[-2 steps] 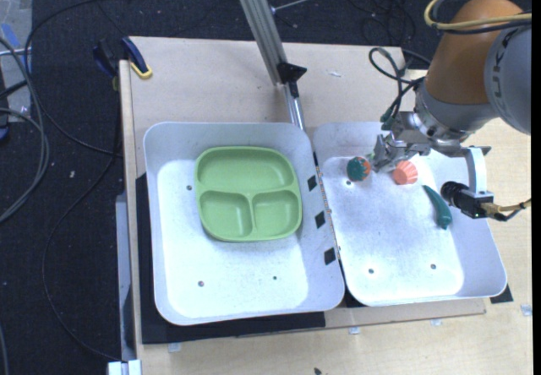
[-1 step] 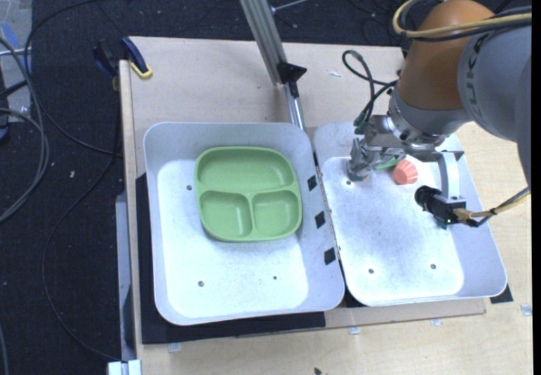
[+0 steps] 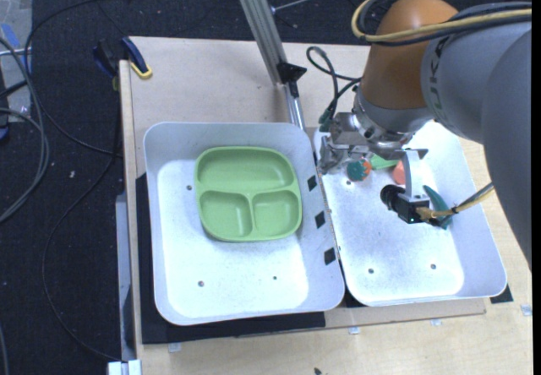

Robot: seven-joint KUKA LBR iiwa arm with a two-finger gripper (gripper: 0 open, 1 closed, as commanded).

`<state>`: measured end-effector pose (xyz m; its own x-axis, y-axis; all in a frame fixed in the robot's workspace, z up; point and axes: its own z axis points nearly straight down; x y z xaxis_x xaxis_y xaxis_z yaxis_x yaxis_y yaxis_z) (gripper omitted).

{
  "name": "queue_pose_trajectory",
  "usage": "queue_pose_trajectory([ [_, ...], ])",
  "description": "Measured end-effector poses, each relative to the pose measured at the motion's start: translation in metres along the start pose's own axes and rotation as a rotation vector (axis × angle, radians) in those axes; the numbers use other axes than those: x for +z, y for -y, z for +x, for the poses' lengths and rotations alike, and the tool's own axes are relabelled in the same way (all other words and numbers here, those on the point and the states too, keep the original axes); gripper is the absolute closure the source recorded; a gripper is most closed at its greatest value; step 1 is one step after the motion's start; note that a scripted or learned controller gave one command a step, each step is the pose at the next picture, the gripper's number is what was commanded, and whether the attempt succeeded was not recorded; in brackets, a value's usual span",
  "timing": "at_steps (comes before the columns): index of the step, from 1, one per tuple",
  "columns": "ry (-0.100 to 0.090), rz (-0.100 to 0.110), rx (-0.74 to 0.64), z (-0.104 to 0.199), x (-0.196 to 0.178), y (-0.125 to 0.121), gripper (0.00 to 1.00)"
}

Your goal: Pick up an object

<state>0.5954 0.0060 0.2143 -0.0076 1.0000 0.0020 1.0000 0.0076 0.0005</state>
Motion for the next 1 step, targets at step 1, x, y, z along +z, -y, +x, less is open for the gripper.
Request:
queue_pose_trajectory([
  [1, 0.000, -0.001, -0.001, 0.0541, -0.0160, 0.0066, 1.00],
])
